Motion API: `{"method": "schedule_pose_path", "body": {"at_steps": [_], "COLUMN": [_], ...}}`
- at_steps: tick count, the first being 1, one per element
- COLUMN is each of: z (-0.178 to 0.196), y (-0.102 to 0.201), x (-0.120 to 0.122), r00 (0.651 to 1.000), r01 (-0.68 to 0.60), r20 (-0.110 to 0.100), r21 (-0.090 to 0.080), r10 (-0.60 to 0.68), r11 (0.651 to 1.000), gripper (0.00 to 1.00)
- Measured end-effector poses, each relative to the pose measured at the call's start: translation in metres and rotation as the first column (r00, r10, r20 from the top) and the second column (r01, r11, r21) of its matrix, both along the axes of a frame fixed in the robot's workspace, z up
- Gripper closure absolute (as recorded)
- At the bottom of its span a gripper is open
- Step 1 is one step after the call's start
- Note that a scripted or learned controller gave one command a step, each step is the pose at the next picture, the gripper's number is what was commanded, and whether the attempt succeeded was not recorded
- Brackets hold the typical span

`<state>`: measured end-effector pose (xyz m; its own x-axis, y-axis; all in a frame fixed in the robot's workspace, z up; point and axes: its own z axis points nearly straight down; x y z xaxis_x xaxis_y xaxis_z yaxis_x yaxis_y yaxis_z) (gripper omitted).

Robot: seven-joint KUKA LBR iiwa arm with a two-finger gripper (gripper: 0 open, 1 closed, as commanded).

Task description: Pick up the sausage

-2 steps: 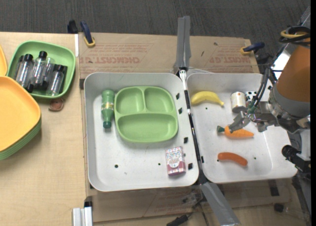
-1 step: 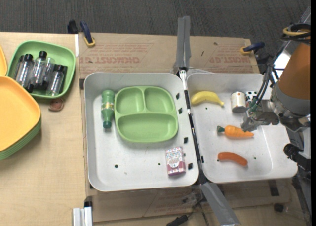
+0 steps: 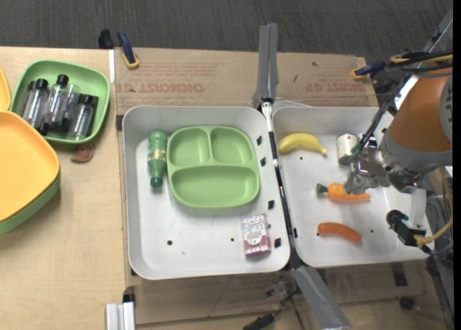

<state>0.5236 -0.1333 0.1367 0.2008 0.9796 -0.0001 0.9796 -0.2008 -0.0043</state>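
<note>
The sausage (image 3: pixel 339 231), an orange-red curved link, lies on the floor of the right bin (image 3: pixel 310 249) near its front edge. My gripper (image 3: pixel 359 179) hangs over the middle of the right bin, behind the sausage and apart from it. It sits right above a carrot (image 3: pixel 346 193) with a green top, and its tip seems to touch or nearly touch the carrot. The orange band and grey wrist (image 3: pixel 425 123) cover the bin's right side.
A banana (image 3: pixel 302 143) and a small white can (image 3: pixel 347 147) lie at the back of the right bin. The left bin (image 3: pixel 144 249) holds a green divided plate (image 3: pixel 213 166), a green bottle (image 3: pixel 156 158) and a pink carton (image 3: pixel 255 235). Cables hang at the right.
</note>
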Motion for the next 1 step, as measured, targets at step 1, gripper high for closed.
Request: {"method": "schedule_pose_path", "body": {"at_steps": [1], "z": [0.0081], "y": [-0.0007], "x": [-0.0004], "r00": [1.000], "r01": [0.003], "r20": [-0.002], "r21": [0.000], "r10": [-0.003], "r11": [1.000], "gripper": [1.00]}}
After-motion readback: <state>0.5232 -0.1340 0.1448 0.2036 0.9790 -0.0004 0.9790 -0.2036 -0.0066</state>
